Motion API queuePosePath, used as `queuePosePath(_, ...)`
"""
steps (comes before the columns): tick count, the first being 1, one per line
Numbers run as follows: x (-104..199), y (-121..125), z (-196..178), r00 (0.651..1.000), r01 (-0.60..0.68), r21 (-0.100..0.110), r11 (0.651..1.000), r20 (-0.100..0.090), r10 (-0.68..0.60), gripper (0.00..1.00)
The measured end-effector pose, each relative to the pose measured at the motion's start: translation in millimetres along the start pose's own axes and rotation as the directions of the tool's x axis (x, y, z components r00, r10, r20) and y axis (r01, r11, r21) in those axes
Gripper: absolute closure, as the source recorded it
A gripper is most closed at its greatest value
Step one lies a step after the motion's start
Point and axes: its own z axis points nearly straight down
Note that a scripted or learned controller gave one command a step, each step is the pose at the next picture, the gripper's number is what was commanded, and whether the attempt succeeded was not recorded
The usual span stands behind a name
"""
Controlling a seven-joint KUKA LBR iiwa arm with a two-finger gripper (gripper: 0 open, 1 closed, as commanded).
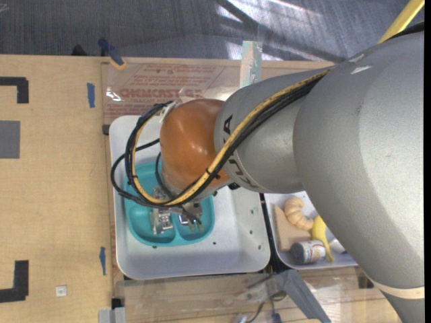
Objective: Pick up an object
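Up top, a dark grey ribbed floor [135, 9] runs across the frame, and pale streaks of light [269, 2] slant over it at the upper right, perhaps from a window or lamp out of sight. Below that, a tan board bench surface [50, 180] fills the left side. Black angular markings [17, 89] sit on it near the left edge, with a grey square patch [8, 140] between them. Small strips of blue tape [91, 94] mark the board's seam, another [102, 260] lower down. A clear plastic sheet with reddish print [168, 86] lies at the bench's far edge, glinting a little.
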Motion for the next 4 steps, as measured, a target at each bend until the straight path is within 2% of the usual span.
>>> queuePosePath(1,10.0,0.1,-121.2,0.955,-0.297,0.005,0.955,-0.003,0.297,1.0)
queuePosePath(2,15.8,-1.7,-114.2,0.83,-0.558,0.013,0.83,-0.008,0.558,1.0)
queuePosePath(3,40.0,4.2,-141.0,0.991,-0.13,0.006,0.991,-0.01,0.13,1.0)
queuePosePath(4,38.9,4.3,-171.7,0.98,0.2,0.002,0.98,-0.005,-0.2,1.0)
